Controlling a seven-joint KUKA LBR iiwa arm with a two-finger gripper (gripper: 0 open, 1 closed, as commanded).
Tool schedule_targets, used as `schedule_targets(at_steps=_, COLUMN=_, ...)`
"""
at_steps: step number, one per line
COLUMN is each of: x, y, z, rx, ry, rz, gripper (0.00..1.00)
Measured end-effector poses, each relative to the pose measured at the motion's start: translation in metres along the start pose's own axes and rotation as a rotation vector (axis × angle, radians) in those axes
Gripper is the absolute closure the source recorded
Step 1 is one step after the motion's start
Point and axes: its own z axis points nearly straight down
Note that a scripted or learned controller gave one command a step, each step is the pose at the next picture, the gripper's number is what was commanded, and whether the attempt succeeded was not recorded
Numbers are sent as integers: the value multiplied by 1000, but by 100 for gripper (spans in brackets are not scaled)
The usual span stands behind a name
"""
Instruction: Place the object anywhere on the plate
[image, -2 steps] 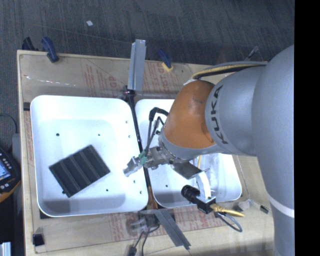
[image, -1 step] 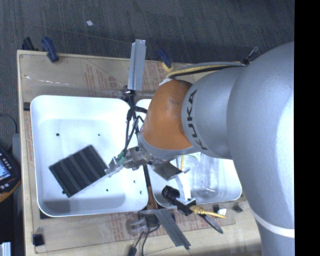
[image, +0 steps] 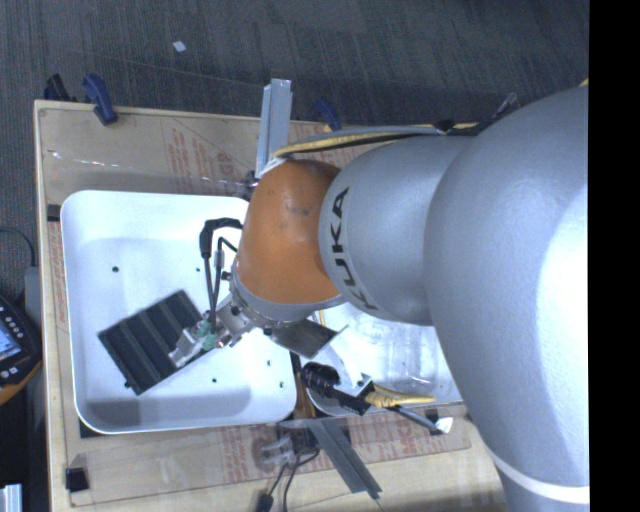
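A black ribbed rectangular object (image: 148, 342) lies flat and turned at an angle in the lower left part of the left white bin (image: 120, 225). My gripper (image: 197, 338) is low over the object's right end, right at its edge. The arm's orange band (image: 285, 240) and grey body hang above it. A slice of the white plate (image: 322, 404) shows in the right bin, just past the divider, below the arm. The arm hides most of the plate.
On the plate's visible part lie a black-handled tool (image: 333, 386) and a yellowish-handled utensil (image: 402, 401). The arm covers most of the right bin. A metal bracket (image: 335, 455) sticks out at the bench's front edge. Blue clamps (image: 98, 100) grip the far edge.
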Motion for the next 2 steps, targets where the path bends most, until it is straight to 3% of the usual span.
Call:
schedule_targets(at_steps=1, x=-23, y=4, z=-64, rx=-2, ry=-2, rz=-374, gripper=0)
schedule_targets(at_steps=2, x=3, y=1, z=36, rx=4, ry=3, rz=-379, gripper=0)
